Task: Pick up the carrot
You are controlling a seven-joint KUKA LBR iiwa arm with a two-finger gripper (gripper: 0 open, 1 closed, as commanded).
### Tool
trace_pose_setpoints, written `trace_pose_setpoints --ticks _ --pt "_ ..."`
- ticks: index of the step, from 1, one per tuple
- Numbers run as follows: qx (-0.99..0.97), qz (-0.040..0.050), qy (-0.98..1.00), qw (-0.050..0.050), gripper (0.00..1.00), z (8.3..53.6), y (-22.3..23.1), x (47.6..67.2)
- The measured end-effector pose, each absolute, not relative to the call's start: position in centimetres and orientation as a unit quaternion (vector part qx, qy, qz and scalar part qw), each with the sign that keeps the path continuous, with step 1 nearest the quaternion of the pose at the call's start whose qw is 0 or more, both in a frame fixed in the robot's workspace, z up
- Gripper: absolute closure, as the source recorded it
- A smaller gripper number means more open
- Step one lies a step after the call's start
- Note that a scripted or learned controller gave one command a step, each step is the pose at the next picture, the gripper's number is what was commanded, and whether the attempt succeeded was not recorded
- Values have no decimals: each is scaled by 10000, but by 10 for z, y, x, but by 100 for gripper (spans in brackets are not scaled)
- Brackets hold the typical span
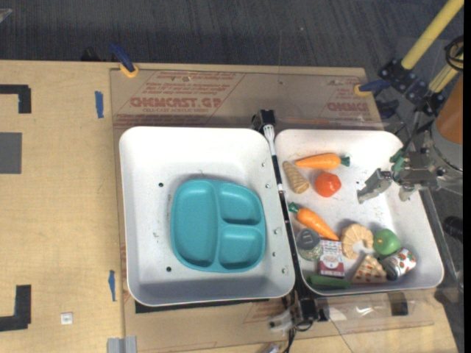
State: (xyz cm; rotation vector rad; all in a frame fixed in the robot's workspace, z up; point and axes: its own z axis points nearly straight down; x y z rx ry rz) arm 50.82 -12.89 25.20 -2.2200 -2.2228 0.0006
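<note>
Red print on the cardboard reads something like "CHEMCAST GP" (upside down). In the right bin, one carrot lies near the top, another carrot mid-bin. The gripper hovers with jaws spread, holding nothing.

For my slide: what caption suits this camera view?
Gripper open over the right bin, near two carrots.

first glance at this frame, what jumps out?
The teal divided plate alone in the left bin. Then the right bin, crowded with toy food: two carrots and a red tomato. The gripper hangs over that bin's right side, apart from both carrots.
</note>
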Motion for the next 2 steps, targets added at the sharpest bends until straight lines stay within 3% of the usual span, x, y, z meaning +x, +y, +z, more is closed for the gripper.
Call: trace_pose_setpoints --ticks 1,2 --pt "-7256 -31 -6881 -47 0 99 -132 485" --pt "-7682 -26 -6402 -43 0 89 -109 541"
